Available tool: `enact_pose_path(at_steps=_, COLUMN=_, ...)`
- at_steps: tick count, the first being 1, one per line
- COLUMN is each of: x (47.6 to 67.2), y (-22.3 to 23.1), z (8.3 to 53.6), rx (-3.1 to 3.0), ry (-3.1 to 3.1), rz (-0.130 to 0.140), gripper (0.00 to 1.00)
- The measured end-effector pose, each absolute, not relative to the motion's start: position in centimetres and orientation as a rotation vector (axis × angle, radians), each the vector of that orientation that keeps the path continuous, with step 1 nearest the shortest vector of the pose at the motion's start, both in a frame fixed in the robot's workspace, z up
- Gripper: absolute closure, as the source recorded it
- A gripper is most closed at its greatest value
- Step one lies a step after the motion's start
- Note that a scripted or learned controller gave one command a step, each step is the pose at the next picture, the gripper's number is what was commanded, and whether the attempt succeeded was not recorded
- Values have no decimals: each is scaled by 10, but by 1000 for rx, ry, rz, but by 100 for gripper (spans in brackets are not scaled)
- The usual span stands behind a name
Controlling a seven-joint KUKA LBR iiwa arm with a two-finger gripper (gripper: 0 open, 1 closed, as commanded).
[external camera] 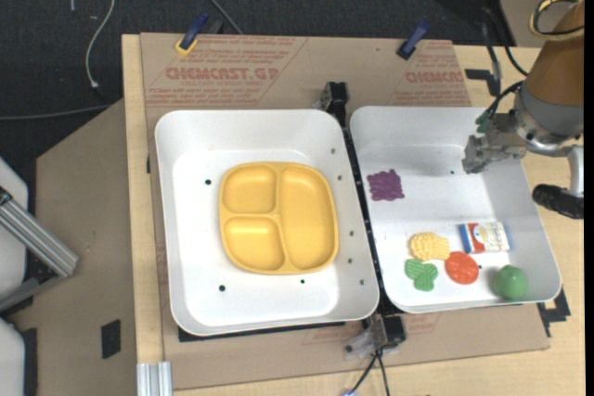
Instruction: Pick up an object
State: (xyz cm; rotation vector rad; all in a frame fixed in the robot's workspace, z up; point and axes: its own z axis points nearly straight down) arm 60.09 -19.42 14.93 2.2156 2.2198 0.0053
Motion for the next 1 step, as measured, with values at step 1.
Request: enact_pose_path(at_steps=1, x=600, y=-204, z=203, rx=2216, ry=2217, rz=5, gripper=100)
